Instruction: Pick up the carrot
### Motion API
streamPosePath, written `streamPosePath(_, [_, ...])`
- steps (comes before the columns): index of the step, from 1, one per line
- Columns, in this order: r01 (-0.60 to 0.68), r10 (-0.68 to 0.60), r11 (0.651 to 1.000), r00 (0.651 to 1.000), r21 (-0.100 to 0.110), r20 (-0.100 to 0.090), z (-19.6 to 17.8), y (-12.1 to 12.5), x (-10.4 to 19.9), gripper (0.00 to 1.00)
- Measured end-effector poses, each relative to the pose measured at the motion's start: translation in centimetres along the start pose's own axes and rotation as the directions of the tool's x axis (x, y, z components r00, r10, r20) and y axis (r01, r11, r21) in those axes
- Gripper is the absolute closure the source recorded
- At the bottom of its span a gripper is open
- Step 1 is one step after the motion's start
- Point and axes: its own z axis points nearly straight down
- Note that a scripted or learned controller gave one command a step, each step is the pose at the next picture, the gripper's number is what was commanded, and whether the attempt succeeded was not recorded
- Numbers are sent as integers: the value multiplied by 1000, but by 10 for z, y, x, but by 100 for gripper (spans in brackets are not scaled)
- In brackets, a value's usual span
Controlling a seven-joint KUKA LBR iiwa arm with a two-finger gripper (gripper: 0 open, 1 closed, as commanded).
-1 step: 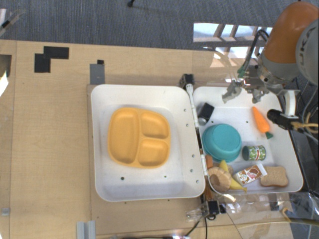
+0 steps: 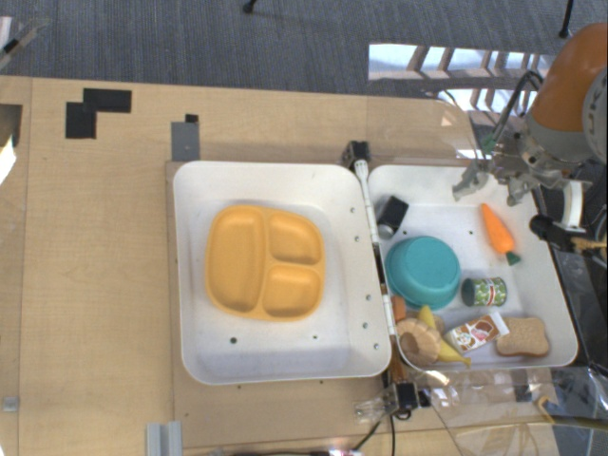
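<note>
My gripper [image 2: 491, 186] hung over the far part of the right bin [image 2: 560, 297], its two fingers [image 2: 463, 186] spread apart with nothing between them. The carrot [image 2: 496, 229] lay on the floor of that bin, just below the gripper in the view and apart from it, with its orange body running at a slant and its green end pointing toward the near side.

Positions relative to the carrot were as follows:
- The teal bowl [image 2: 425, 269] sat to the left and slightly nearer the camera, apart from the carrot.
- The small green can [image 2: 485, 292] lay on the near side, close to the carrot's green end.
- The bread slice [image 2: 523, 337] lay farther toward the near side, by the bin's near rim.
- The banana [image 2: 438, 334] lay to the near left, below the bowl.
- The left bin [image 2: 195, 255] stood well to the left and held a yellow divided plate [image 2: 265, 261].

Both bins rested on the worktop [image 2: 85, 283].
</note>
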Motion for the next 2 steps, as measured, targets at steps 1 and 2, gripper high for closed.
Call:
streamPosePath(1, [217,-217,976,976,-7,1,76,-20,-28,0])
streamPosePath(2, [219,-219,976,976,-18,4,62,-16,-27,100])
